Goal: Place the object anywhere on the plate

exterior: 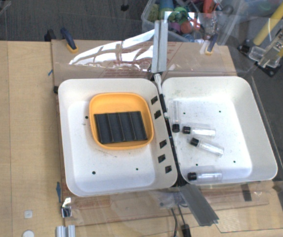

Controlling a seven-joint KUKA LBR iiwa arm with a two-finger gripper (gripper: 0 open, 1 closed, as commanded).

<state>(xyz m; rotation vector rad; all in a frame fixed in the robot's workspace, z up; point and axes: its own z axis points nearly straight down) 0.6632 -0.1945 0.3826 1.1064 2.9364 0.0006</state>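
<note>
- Black ridged block (120, 127): flat, rectangular, matte, four lengthwise panels split by shallow grooves, long side running left to right.
- Block lies on the orange plate (98, 104), filling most of its floor; its lower edge comes close to the plate's near rim.
- Plate: rounded-square, shallow, raised rim. It sits in the left bin (77, 172), toward that bin's far edge and nearer its right wall than its left.
- Right bin (240, 107) holds four clear vials with black caps.
- First vial (175, 113) lies along the bin's left wall, cap toward the near edge.
- Second vial (201, 131) and third vial (209, 147) lie near the bin's middle, caps pointing left, the third tilted.
- Fourth vial (206, 176) rests by the near edge, cap to the left.
- Divider between bins carries a row of small black tabs (161, 143).
</note>
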